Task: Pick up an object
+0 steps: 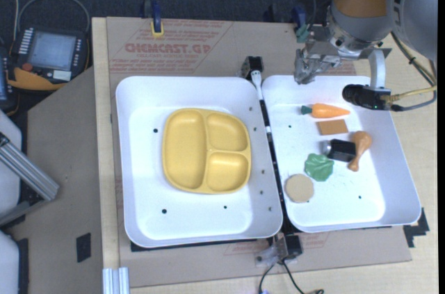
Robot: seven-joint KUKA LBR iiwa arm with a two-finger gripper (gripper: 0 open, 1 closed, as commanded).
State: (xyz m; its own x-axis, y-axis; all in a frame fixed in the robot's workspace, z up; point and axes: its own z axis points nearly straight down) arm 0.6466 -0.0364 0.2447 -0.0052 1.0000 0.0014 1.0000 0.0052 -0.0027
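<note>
In the right bin (389,202) lie several small toy foods: an orange carrot (327,110), an orange flat square (332,126), a black block (341,149), a tan drumstick (359,147), a green leafy piece (319,166) and a round tan cookie (300,188). My gripper (306,73) hangs over the bin's far left corner, above and to the left of the carrot, with nothing seen between its fingers. It is apart from all the pieces.
The left bin (139,167) holds a yellow divided plate (206,149). A black cylinder (363,96) on the arm juts over the right bin's far edge. A tablet (49,51) lies off the bench at far left. Cardboard (181,42) backs the bins.
</note>
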